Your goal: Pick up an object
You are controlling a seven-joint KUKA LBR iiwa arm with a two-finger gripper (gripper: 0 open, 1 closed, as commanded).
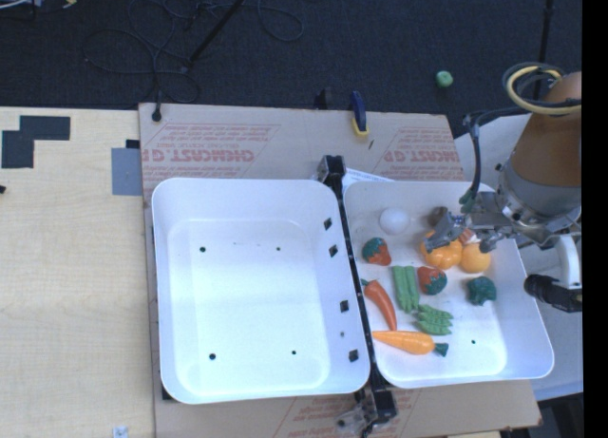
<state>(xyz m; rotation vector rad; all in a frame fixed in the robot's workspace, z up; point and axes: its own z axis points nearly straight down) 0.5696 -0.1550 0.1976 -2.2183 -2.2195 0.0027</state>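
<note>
The right bin (518, 355) holds several toy foods. There is a white egg (393, 220), a strawberry (377, 252), green pods (407, 287), a red tomato (432, 280), a broccoli (481, 290), a red-orange chili (380, 303), a carrot (408, 341) and a leafy green piece (435, 318). Two yellow-orange fruits (445, 256) lie side by side near the bin's far right. My gripper (454, 230) hangs low right over these fruits, at their upper edge. A small brown piece (439, 215) shows just left of it.
The left bin (166, 265) stands beside the right one, their rims meeting along a black-clipped divider (344, 265). The arm's orange band (551, 146) rises over the right bin's far right corner. Cardboard (228, 146) lies under both bins.
</note>
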